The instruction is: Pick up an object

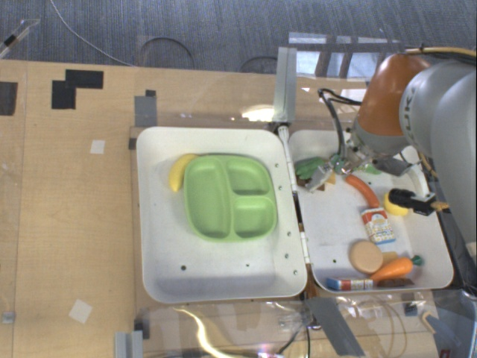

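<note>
**Green object under the gripper in the right bin**

Green, leafy-looking, the object (308, 168) lies at the far left corner of the right bin (428, 271), directly beside the gripper (326, 176). Whether it is clasped cannot be told. An orange sausage-like piece (363, 190), a small bottle (379, 227), a round tan disc (366, 257), a carrot (393, 268) and a marker (350, 283) are spread toward the near edge. A green divided plate (227, 197) and a banana (177, 171) are seen in the left bin (160, 267).
</note>
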`<state>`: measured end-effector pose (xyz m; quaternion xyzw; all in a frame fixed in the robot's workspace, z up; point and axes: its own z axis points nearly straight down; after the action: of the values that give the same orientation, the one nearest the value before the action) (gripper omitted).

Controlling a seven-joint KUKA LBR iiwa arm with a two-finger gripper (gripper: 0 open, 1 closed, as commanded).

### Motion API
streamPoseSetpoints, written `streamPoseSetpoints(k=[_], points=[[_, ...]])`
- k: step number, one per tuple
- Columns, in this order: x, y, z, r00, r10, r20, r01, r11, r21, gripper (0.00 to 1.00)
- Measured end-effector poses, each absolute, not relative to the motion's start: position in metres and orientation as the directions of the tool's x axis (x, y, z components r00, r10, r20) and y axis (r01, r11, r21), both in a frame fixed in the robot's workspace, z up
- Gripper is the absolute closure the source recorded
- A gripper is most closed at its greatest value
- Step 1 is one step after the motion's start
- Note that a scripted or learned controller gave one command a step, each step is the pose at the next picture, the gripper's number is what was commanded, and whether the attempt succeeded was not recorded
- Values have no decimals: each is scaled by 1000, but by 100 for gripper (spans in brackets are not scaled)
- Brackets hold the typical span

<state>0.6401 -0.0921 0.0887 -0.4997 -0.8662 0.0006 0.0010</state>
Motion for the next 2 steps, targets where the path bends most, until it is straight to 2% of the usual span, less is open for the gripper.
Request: streamPoseSetpoints(k=[1,2], points=[[582,-132,89,-377,926,-8,926,377,9,0],[654,-136,87,-231,972,32,969,233,-78,0]])
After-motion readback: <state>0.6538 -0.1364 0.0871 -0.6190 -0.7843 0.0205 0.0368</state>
